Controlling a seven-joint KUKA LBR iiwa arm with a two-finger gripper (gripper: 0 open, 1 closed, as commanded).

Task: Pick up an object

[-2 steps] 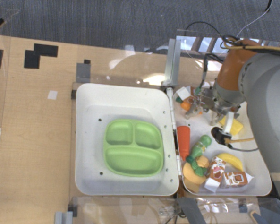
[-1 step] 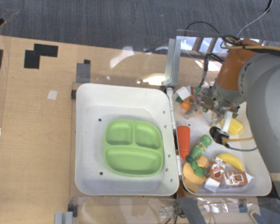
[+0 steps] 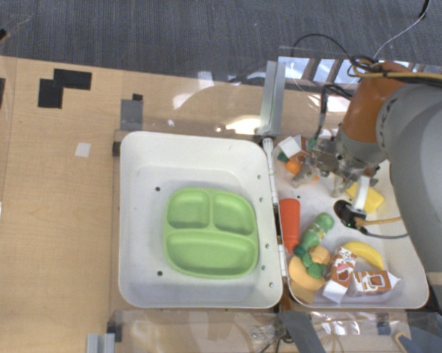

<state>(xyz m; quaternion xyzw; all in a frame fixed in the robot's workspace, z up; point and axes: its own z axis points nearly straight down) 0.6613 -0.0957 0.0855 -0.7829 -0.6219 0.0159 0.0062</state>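
Gripper [image 3: 333, 171] low at far end of right bin [image 3: 415, 292], grip state unreadable. Toys crowd nearby: carrot [image 3: 289, 221], green bottle [image 3: 314, 234], banana [image 3: 366, 253]. Risk: clutter deflects the grasp.

I see open room in the left bin [image 3: 130, 204] around the green tray [image 3: 211, 232]. The right bin [image 3: 415, 292] is crowded: carrot [image 3: 289, 222], green bottle [image 3: 314, 234], banana [image 3: 367, 252] and cartons [image 3: 360, 279] pack its near half, leaving narrow gaps.
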